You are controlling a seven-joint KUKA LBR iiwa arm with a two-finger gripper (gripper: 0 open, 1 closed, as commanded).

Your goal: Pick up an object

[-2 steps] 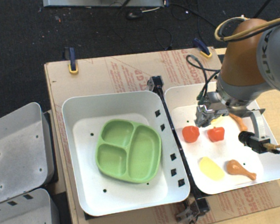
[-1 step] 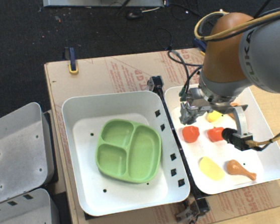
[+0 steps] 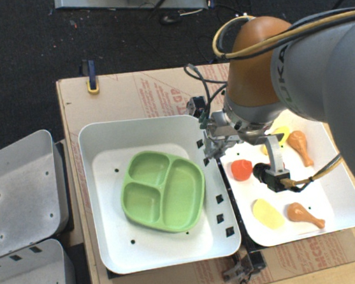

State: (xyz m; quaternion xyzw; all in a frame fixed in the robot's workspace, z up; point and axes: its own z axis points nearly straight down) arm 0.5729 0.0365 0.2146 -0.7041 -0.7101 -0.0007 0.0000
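Near side of right bin (image 3: 341, 209): yellow lump (image 3: 267, 214), drumstick (image 3: 304, 214). Mid: red piece (image 3: 242, 169); green plate (image 3: 163, 191) in left bin (image 3: 113, 242). Farther right: second drumstick (image 3: 300, 147). Gripper (image 3: 214, 145) over right bin's far-left corner, near red piece; grip state: can't tell.

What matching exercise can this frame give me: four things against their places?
Things
1. green divided plate
2. red piece
3. yellow piece
4. upper drumstick

Places
A. front of the right bin, just left of the lower drumstick
B. middle of the left bin
C. right bin, close to the wall beside the left bin
D. right bin, back right part

Pairs: 1-B, 2-C, 3-A, 4-D
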